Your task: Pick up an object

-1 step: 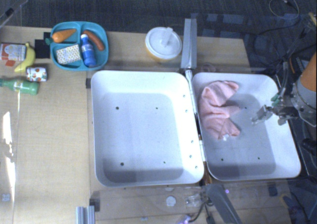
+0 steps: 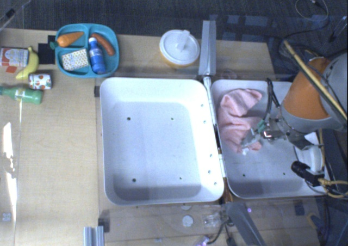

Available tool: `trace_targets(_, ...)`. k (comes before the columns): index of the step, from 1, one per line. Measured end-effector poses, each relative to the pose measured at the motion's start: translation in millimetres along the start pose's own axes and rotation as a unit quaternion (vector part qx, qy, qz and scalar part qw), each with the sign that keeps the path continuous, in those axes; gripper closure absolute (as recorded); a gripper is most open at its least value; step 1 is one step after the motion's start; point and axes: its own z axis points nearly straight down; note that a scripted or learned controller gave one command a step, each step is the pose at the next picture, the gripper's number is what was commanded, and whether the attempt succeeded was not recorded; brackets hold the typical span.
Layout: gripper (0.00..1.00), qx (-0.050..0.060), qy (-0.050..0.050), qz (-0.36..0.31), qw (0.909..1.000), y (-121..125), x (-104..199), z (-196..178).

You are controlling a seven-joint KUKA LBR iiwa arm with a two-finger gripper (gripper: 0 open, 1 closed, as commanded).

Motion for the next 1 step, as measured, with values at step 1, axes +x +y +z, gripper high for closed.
trace_targets(1,1.0,-0.001,0.0,0.0,1.0,2.3,0.2,-9.4)
